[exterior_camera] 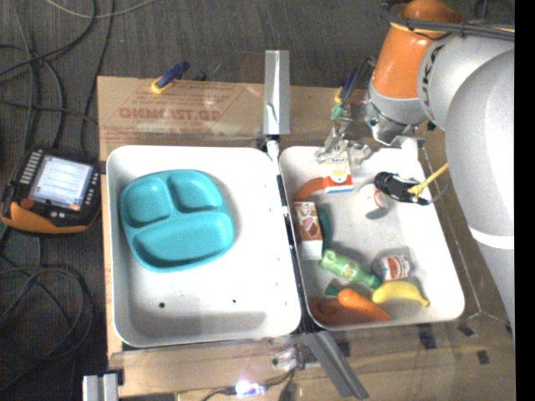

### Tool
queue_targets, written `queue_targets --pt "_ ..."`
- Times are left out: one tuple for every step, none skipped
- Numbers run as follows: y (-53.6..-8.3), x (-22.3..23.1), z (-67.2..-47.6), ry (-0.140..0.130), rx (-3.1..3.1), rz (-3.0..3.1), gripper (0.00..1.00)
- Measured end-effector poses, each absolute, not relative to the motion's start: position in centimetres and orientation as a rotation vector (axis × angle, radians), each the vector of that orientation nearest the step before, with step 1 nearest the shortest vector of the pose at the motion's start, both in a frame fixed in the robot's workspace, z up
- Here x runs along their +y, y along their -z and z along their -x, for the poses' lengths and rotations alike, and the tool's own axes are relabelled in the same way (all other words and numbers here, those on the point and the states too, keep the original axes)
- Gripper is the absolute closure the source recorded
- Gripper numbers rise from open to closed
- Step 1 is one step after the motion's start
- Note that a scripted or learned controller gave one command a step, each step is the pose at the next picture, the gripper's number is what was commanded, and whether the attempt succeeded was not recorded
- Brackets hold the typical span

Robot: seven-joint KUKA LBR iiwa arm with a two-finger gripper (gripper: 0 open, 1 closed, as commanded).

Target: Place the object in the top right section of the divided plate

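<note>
A teal divided plate [177, 218] lies in the left white bin [142, 307], with two small sections at its far side and one large section nearer. My gripper [338, 151] hangs over the far left corner of the right bin [447, 261]. Directly under it is a small white, yellow and red carton [338, 175], which touches or nearly touches the gripper's tip. I cannot make out whether the carton is gripped. An orange-red curved piece [307, 189] lies just left of the carton.
The right bin also holds a brown box [308, 221], a dark green item [324, 222], a green bottle [341, 266], a small can [394, 266], a banana [400, 293] and a carrot [360, 302]. A tablet [54, 188] sits left of the bench.
</note>
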State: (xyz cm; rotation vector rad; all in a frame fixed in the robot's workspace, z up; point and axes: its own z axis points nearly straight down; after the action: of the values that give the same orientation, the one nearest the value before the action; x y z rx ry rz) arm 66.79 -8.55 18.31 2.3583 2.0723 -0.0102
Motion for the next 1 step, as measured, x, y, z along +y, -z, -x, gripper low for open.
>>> queue_targets --pt "-18.29 -1.09 -66.58 0.005 2.221 -2.224 1.0"
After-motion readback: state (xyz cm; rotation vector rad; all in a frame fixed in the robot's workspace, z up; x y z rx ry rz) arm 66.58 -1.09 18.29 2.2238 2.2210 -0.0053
